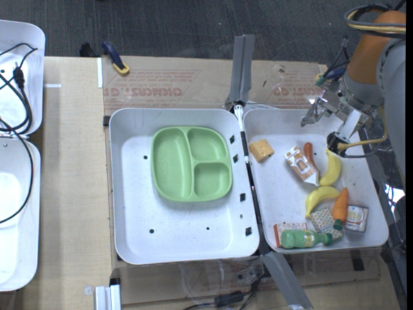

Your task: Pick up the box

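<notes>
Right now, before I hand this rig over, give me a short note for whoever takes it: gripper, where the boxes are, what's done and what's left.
Gripper: above the right bin's far edge, holding nothing I can see.
Boxes: several in the right bin. A small box lies near the front right corner beside the carrot; a white and orange carton lies mid-bin; a flat box sits under the green bottle at the front.
Left bin: green divided plate.
Done: no box lifted yet.
Left: choose a box, descend, grasp and lift.
</notes>
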Tool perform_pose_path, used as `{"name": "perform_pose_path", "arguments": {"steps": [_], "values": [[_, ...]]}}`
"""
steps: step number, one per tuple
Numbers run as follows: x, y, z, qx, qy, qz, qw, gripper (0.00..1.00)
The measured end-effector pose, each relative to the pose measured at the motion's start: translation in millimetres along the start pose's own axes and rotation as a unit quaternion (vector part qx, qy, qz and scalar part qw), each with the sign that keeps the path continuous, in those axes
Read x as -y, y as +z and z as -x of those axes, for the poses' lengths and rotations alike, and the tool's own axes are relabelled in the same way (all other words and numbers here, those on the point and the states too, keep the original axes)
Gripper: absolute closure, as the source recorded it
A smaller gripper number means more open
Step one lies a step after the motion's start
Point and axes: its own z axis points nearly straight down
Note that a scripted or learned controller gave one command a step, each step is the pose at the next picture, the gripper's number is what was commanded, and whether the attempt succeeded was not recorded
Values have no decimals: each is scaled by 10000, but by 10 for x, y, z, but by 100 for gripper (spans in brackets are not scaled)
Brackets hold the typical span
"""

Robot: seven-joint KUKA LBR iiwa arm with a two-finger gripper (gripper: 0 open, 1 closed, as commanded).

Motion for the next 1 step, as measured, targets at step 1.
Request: {"name": "perform_pose_path", "arguments": {"steps": [1], "values": [[-196, -1551, 282, 5, 47, -1, 10000, 0]]}}
